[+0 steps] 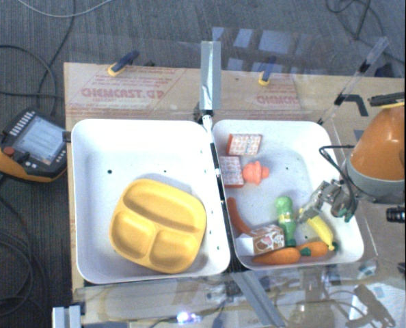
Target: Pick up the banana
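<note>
Banana (320, 231) lies in the right bin's (293, 137) near-right corner, wedged beside the carrot (285, 255); the end effector (326, 200) hovers just above it, released, apparently lining up its grasp.

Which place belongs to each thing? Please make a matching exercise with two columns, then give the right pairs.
Things:
1. yellow plastic divided tray
2. yellow toy banana
3. orange toy carrot
4. red-patterned square box

Places:
A. top of the right bin
B. along the bottom edge of the right bin
C. in the left bin
D. near the right bin's lower right corner, beside the gripper

Pairs: 1-C, 2-D, 3-B, 4-A
</note>
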`<state>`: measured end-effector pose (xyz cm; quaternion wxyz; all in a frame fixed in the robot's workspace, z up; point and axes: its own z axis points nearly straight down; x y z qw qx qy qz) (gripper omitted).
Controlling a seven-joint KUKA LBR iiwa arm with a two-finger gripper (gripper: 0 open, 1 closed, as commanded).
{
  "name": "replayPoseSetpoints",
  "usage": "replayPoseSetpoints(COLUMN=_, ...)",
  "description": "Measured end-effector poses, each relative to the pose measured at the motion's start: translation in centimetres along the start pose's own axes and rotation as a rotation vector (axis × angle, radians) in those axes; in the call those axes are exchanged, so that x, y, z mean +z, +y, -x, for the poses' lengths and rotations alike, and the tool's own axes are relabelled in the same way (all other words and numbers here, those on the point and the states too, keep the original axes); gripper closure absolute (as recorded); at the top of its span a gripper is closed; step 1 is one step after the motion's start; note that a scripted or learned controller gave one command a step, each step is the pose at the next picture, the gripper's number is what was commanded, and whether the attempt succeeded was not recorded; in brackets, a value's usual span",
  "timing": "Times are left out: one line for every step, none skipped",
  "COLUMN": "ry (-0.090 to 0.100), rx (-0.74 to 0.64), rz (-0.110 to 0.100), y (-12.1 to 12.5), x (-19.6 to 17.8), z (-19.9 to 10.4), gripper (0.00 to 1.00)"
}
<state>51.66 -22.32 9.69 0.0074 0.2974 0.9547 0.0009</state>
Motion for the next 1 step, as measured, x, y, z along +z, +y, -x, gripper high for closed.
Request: replayPoseSetpoints(ry=0.015, rx=0.096, rz=-0.008, y=4.61, x=-10.19, z=1.92, gripper=1.0)
